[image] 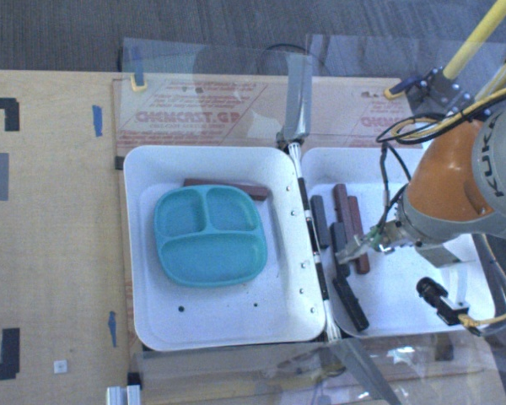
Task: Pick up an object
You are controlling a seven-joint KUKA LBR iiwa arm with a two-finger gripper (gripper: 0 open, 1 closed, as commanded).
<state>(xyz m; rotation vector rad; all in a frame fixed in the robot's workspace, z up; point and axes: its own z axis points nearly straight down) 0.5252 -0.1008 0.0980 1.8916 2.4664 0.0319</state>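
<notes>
A teal divided plate [210,234] fills the left bin [143,184] — a brown stick [228,188] just behind it.

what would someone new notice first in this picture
The teal divided plate in the left bin stands out most, with a brown stick lying along its far edge. Next comes the grey and orange arm, its hand low over the dark and brown sticks in the right bin.
</notes>
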